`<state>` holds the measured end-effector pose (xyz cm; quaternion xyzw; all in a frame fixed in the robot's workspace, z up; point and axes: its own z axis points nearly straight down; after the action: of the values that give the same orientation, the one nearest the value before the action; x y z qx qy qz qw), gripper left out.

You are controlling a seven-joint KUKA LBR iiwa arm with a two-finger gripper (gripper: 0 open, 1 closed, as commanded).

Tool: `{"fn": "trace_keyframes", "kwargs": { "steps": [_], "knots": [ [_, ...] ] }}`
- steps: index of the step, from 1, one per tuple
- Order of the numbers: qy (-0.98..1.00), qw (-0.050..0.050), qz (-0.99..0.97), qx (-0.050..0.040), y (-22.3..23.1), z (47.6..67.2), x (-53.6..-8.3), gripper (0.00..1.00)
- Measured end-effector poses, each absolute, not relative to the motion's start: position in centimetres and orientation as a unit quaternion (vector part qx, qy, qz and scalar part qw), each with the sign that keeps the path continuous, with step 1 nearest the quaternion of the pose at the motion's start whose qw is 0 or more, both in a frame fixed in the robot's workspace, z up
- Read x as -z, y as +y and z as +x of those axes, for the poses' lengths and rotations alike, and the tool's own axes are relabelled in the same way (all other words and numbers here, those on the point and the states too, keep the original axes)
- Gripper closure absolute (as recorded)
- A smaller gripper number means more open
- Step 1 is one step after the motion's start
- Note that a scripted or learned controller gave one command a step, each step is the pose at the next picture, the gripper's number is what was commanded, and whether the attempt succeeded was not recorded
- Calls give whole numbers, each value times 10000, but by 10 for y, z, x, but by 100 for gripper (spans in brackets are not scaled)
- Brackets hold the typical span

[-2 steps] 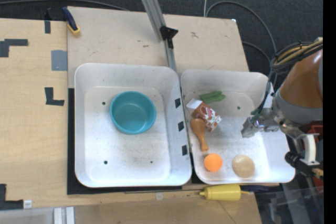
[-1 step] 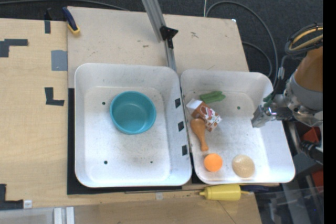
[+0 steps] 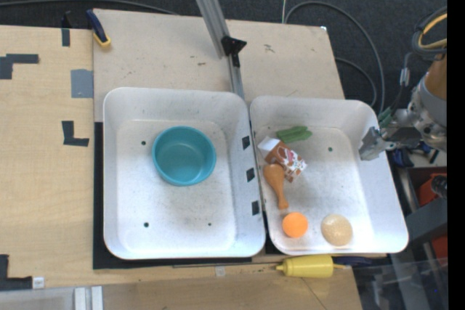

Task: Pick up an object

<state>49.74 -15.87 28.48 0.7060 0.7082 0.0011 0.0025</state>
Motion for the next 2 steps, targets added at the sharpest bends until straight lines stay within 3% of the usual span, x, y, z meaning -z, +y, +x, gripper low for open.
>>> {"fn": "trace_keyframes", "kwargs": {
  "steps": [2],
  "knots": [
    [7095,-8,7047,2,-60,550,-258,100]
  ]
}}
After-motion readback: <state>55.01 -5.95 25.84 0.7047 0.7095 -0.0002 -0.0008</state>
